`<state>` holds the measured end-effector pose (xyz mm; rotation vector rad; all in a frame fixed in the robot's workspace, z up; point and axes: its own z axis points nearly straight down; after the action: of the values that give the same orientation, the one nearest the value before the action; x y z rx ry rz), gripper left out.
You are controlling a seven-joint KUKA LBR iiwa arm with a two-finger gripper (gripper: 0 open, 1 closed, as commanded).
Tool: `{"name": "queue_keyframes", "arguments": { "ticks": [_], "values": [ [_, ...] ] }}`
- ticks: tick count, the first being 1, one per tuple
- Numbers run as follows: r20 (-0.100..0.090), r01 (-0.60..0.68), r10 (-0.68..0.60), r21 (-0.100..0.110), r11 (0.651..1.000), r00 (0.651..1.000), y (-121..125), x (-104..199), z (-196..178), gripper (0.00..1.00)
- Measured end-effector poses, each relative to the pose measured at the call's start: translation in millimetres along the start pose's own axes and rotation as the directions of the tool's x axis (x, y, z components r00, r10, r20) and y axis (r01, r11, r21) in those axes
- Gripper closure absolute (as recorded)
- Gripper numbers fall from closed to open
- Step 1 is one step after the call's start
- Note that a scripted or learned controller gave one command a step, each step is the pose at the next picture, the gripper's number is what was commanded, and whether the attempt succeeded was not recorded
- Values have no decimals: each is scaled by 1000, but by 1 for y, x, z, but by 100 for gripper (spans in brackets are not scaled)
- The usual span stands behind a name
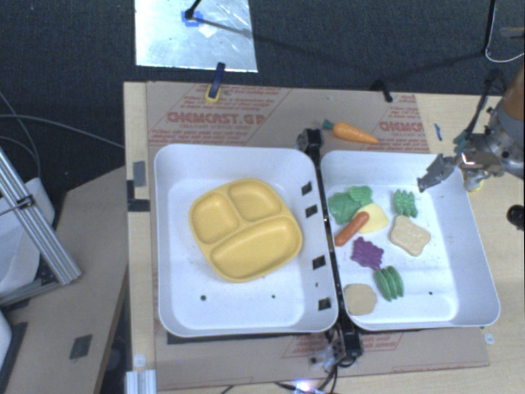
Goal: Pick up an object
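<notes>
Two white bins sit side by side on the surface (271, 105), and the right bin (472, 245) serves as the landmark. Left of it and touching along the shared edge, the left bin (172, 220) holds a yellow divided plate (244, 228). Above the right bin's far right corner hangs the grey arm (504, 142), its hand (432, 176) over the bin's upper right part, clear of the toys; whether it is clenched or released cannot be told. Inside the right bin lie a toast slice (408, 236), green lettuce (349, 201), a yellow wedge (373, 217), purple grapes (367, 254), a round cookie (359, 299), green pods (389, 282), a small green piece (404, 203) and a red chili (350, 227). Beyond the bin's far rim rests a carrot (351, 132).
</notes>
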<state>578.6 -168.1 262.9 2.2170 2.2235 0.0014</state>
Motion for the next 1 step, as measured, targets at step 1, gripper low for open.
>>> {"name": "queue_keyframes", "arguments": {
  "ticks": [1],
  "values": [
    [-4, -3, 3, 10, 1000, 1000, -69, 28, 49, 0]
  ]
}}
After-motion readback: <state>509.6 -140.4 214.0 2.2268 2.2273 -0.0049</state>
